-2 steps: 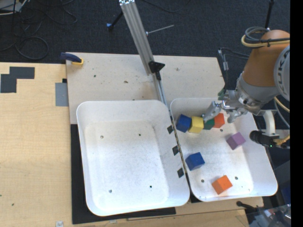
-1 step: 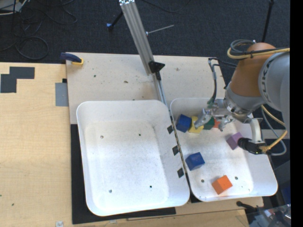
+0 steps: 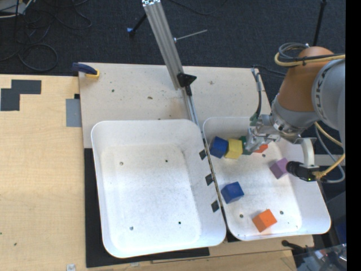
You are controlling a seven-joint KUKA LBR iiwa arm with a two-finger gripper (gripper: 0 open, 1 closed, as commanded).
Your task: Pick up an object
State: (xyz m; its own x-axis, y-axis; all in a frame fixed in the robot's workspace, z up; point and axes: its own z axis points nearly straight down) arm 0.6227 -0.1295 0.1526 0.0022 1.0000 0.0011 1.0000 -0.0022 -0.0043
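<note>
Dark carpet and loose cables beyond a pale bench; on it, two white bins side by side, left bin and right bin. Scattered loose across the right bin, hence lying at odd angles: blue cube touching yellow block at the far left, second blue cube mid-bin, orange cube near, purple block to the right.

Reaches in from the right, wrist bent down so the gripper points into the far part of the right bin. Hangs just beside the yellow block, directly above a red piece, probably the chosen target. Cannot tell whether wide or narrow, nor whether anything is held; red piece seemingly on the bin floor. Judged: closing in on the pick, lift not yet made. Crowding from the yellow block likely to hamper a clean grip.
</note>
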